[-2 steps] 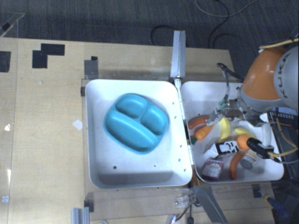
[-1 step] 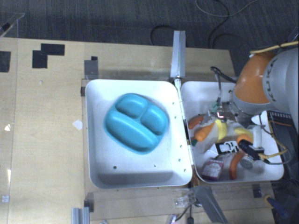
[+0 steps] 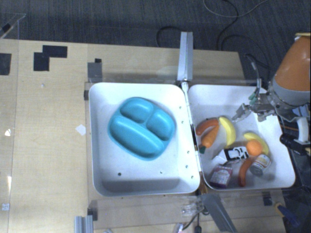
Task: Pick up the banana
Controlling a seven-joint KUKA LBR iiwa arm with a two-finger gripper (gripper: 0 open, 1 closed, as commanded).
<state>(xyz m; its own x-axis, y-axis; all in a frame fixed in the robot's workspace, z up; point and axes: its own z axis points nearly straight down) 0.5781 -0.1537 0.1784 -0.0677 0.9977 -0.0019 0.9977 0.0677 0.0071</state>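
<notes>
The gripper (image 3: 249, 108) hangs with fingers apart and nothing between them just up and right of the banana (image 3: 227, 130) — which lies in the right bin (image 3: 214, 95), touching what looks like a carrot (image 3: 208, 131).

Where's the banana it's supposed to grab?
The banana lies in the right bin, beside an orange carrot-like piece, below-left of the gripper.
</notes>
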